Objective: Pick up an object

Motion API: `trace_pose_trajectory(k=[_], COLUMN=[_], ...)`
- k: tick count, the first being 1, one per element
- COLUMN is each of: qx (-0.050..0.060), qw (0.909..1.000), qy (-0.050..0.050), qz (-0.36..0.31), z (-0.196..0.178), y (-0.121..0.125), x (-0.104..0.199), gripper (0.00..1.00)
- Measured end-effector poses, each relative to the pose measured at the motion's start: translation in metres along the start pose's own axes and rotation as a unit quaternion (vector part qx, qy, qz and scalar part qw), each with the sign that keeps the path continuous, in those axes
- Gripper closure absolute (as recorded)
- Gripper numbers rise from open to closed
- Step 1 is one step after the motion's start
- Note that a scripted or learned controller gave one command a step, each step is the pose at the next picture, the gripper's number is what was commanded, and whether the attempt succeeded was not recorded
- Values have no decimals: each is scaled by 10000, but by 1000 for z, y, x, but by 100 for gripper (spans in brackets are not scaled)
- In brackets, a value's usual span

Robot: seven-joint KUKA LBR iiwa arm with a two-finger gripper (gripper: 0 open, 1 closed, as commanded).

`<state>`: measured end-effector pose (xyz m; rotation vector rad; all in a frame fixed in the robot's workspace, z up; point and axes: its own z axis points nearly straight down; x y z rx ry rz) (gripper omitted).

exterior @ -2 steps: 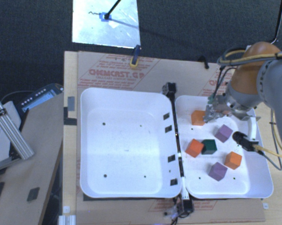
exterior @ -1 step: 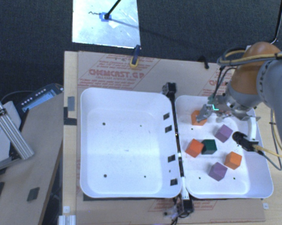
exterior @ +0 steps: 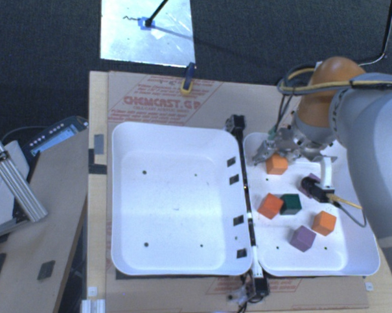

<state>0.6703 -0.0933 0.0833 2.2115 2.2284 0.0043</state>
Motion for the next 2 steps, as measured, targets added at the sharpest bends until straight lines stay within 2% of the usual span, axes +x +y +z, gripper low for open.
trace_pose_trajectory(k=[1,2], qx=[-15,-40], qw=[10000,10000], qy=[-6,7], qz=[6,-16], z=[-14,-110], y=[0,2], x=[-2,63], gripper=[100,100])
